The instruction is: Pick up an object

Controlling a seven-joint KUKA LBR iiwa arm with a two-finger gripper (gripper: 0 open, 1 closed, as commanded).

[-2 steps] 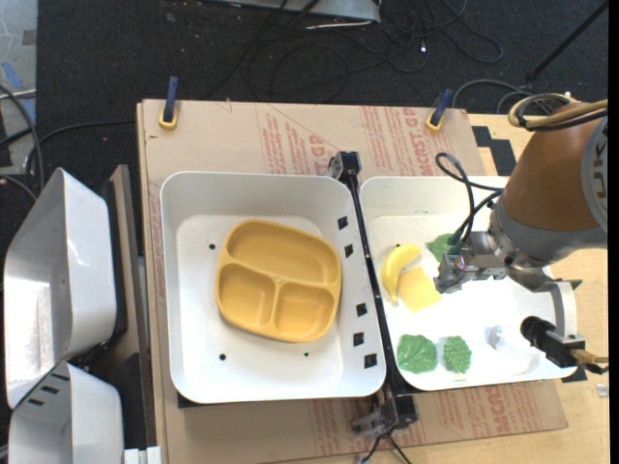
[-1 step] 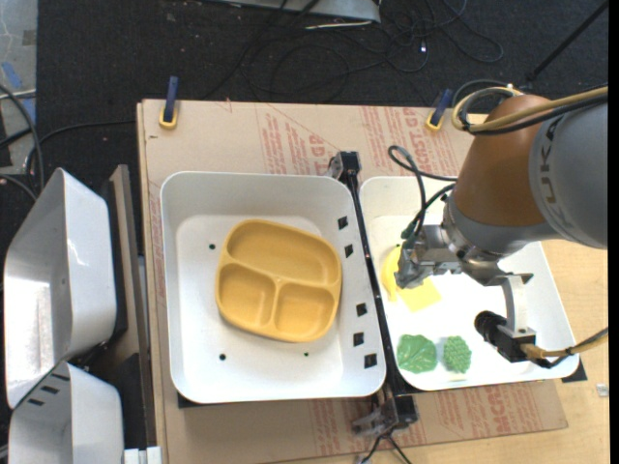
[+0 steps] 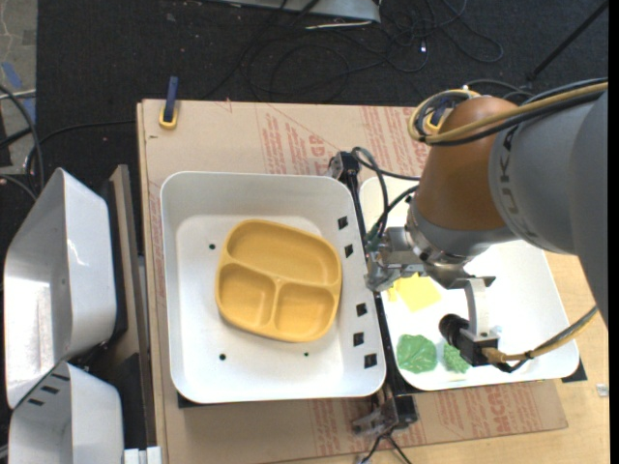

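One yellow tray (image 3: pixel 279 280) — two green pieces (image 3: pixel 417 353)

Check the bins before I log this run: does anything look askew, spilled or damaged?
Nothing looks spilled or broken. The yellow divided plate lies skewed in the left bin, its sides not square with the walls. In the right bin, a yellow piece and two green pieces lie loose under the arm.

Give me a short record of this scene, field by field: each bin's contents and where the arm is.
left bin: yellow divided plate, three compartments, lying flat
right bin: flat yellow piece; larger green piece and smaller green piece side by side by the near rim
arm: reaching over the right bin
gripper: at the right bin's left edge, beside the flat yellow piece
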